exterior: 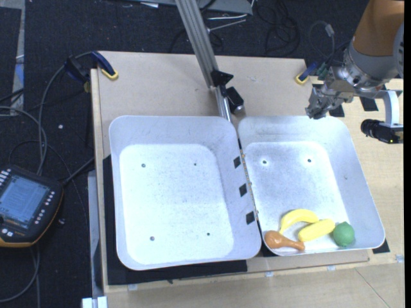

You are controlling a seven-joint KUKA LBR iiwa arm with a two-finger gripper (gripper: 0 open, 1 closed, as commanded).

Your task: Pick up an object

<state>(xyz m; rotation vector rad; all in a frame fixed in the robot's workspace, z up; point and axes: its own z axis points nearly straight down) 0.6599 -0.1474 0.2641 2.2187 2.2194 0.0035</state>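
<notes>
The gripper hangs at the upper right of the frame, above the right bin's far rim; I cannot tell its state. The objects cluster in the bin's lower right corner, well apart: two bananas, a green ball and an orange piece.

Left of my surface a handheld pendant lies on the dark floor, cables trailing nearby.

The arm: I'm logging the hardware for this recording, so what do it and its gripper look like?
The arm has an orange upper section over a rounded grey wrist. Below it sits a small, dark metallic gripper. A thin grey cable loops beside the wrist. No markings are legible.
</notes>
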